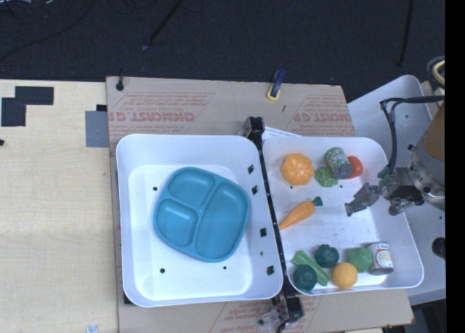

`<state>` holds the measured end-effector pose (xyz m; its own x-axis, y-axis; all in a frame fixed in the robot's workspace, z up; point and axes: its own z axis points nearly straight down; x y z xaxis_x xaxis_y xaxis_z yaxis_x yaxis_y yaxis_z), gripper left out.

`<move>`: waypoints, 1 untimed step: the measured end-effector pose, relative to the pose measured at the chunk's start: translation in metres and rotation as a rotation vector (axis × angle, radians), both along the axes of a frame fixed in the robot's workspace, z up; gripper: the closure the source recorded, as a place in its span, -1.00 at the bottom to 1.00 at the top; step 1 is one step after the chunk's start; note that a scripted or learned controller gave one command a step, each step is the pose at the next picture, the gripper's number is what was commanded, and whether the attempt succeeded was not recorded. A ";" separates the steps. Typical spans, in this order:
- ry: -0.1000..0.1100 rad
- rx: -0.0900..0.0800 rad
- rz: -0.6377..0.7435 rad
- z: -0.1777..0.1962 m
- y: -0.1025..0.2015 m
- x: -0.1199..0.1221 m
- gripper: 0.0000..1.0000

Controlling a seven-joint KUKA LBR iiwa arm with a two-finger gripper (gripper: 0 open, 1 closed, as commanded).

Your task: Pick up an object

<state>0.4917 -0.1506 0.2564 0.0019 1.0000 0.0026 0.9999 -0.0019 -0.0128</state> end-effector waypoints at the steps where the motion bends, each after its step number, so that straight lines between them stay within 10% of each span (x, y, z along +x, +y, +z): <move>1: -0.009 -0.001 0.002 0.005 0.000 0.002 -1.00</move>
